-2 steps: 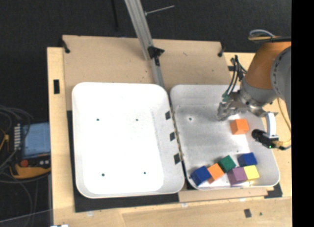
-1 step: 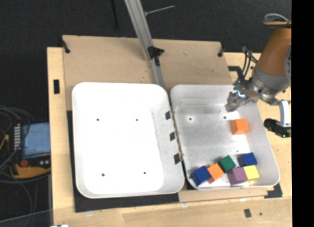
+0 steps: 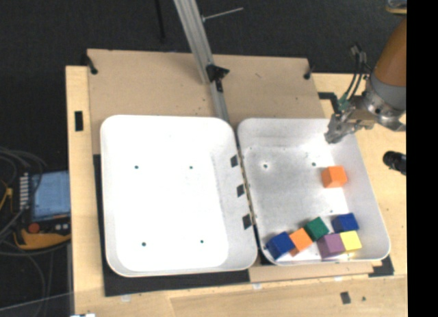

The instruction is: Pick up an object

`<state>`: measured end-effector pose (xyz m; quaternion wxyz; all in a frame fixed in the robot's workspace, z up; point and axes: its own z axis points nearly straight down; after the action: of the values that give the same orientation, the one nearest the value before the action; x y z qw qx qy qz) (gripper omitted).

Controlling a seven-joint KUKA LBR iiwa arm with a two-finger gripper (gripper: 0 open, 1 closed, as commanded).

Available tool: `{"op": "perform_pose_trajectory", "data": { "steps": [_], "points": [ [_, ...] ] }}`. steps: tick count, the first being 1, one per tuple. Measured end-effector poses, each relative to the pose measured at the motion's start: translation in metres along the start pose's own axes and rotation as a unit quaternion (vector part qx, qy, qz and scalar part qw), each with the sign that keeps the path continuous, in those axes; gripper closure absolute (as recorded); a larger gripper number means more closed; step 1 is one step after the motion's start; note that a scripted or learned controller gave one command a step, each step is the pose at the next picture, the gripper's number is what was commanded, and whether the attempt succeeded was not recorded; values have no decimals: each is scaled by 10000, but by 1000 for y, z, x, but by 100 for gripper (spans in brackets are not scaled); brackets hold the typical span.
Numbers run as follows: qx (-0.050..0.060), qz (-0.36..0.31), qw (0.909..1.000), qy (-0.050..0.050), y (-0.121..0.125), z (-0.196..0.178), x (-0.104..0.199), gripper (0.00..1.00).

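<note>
Camera view: I have the pincer (image 3: 337,131) over the right bin's (image 3: 274,146) far right corner, close to its rim; can't tell its state from here. Nearest target is the lone orange cube (image 3: 334,176), just below the pincer toward the near edge, well apart from everything else. Looks light, rigid, flat-faced, maybe a bit slick; I'd take it across two opposite sides. Open floor all round it. The cluster (image 3: 316,237) further down in the near corner is packed tight against the rim, poor finger room. Left bin (image 3: 116,137) lies far off to the left.
</note>
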<state>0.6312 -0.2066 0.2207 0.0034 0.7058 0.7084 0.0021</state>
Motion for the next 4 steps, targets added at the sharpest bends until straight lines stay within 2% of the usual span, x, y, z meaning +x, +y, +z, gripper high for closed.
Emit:
{"op": "perform_pose_trajectory", "data": {
  "steps": [1,2,4],
  "points": [
    [39,-11,10000,10,5,4,44,100],
    [38,-14,10000,15,-2,-2,95,100],
    [28,-18,10000,20,-1,-9,186,100]
  ]
}}
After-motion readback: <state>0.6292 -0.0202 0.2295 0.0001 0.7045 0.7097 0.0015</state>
